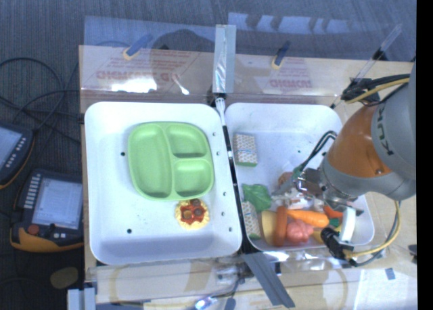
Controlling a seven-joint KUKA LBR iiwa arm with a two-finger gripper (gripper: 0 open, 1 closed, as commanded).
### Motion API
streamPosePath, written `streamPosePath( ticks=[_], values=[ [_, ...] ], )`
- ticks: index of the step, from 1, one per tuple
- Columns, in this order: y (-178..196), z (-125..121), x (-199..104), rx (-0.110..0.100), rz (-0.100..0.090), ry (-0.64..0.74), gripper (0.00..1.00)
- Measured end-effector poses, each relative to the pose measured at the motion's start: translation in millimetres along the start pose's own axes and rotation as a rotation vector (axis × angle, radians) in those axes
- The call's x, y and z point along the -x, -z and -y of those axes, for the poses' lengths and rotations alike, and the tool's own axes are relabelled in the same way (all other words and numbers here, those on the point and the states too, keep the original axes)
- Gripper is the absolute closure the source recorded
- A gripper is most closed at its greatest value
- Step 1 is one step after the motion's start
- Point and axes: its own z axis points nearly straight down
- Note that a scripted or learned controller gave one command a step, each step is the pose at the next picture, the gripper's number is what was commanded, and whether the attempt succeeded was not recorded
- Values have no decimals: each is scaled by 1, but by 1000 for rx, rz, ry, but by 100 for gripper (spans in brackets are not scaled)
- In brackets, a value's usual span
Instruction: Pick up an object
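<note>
The right bin [284, 122] holds a pile of toy food near its front: an orange carrot [308, 218], a pinkish piece [298, 232], a brown sausage-like piece [281, 226], a yellow piece [267, 221] and a green leafy piece [257, 195]. A small patterned packet [245, 148] lies apart at the bin's left side. My gripper [303, 190] is down in the right bin just above the carrot, beside the pile. The wrist hides the fingertips.
The left bin [101, 166] holds a green divided plate [170, 160] and a small yellow-and-red toy pizza [192, 213] in front of it. A metal divider strip [224, 58] stands behind the bins. Cables and a tablet lie on the floor at left.
</note>
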Motion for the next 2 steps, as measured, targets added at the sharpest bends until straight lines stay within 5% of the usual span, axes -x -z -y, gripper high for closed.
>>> streamPosePath(
  ticks=[1, 2],
  values=[
    [7, 0, -1, -7, -3, 1, 100],
    [91, -4, -93, -24, 8, -229, 100]
  ],
)
